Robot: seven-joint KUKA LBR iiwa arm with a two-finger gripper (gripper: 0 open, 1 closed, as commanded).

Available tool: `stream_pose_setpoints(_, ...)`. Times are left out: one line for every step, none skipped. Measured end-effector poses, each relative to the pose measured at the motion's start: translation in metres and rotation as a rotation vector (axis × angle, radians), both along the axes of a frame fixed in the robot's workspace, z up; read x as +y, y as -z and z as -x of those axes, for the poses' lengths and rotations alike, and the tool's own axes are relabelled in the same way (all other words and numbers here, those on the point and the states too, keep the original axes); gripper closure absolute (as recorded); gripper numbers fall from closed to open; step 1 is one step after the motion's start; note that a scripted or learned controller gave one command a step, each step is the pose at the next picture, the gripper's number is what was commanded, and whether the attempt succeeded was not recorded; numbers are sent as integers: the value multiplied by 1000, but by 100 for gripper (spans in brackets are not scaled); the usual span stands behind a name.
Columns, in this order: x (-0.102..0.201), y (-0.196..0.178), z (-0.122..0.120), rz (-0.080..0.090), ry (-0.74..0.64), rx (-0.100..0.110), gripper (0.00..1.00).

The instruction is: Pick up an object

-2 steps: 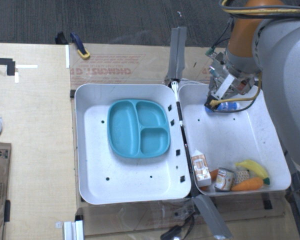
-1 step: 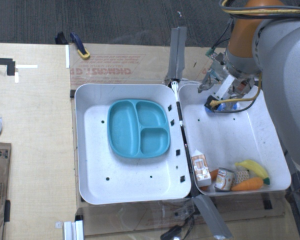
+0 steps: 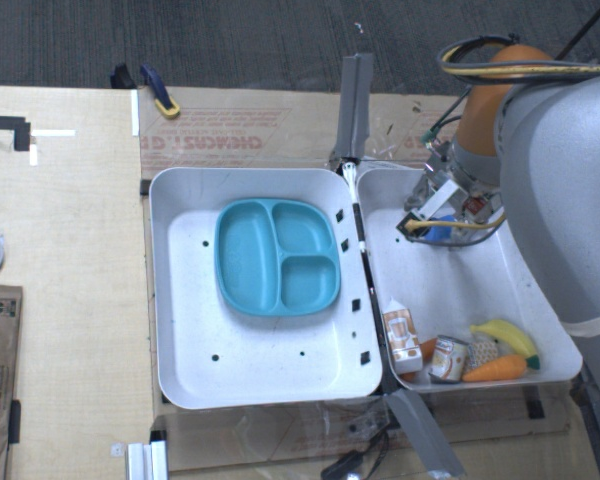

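Observation:
My gripper point(image 3: 442, 211) hangs low over the far end of the right bin point(image 3: 450, 288), close to its back wall. A small blue thing point(image 3: 448, 233) shows just below it, and I cannot tell whether it is held. At the near end of that bin lie a small white and orange carton point(image 3: 401, 338), a can point(image 3: 447, 360), a yellow banana point(image 3: 507, 336) and an orange carrot point(image 3: 495, 369), all crowded together. A teal divided plate point(image 3: 278, 258) rests in the left bin point(image 3: 180, 298).
The grey arm point(image 3: 555, 178) covers the right bin's right side. A metal divider post point(image 3: 354, 108) stands between the bins at the back. Tape and small tools lie on the wooden bench point(image 3: 60, 218) at the left.

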State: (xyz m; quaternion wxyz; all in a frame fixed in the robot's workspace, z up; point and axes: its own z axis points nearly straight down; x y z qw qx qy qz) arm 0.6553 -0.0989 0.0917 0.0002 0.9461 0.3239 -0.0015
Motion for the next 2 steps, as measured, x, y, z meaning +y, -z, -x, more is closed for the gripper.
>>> stream_pose_setpoints(0, -9, 0, 1, -4, 3, 100)
stream_pose_setpoints(48, -99, 18, -1, -198, 0, 100)
